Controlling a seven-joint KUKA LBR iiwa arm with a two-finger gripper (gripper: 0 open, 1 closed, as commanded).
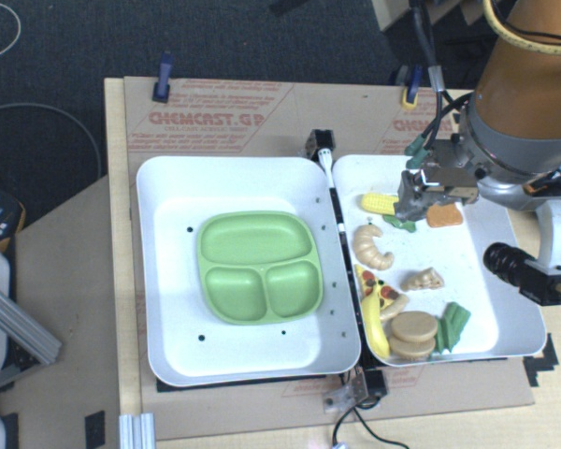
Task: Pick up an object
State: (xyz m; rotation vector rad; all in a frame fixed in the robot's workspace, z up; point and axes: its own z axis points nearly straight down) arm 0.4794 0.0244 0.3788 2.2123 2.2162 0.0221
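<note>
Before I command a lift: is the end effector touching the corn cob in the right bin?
Cannot tell. In the camera view the end effector overlaps the corn cob's right end, hiding any contact or gap.

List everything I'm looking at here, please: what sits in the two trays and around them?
bins: two, white, side by side on the bench
divided plate: one, green, middle of left bin
corn cob: one, yellow, right bin, top
croissant: one, tan, right bin, near the divider
orange piece: one, right bin, beside the gripper
banana: one, yellow, right bin, bottom left
round brown piece: one, right bin, bottom
green vegetable: one, right bin, bottom
clamps: two, blue, bench's far edge
arm: one, grey and orange, from the right
gripper: one, low over the right bin's top
</note>
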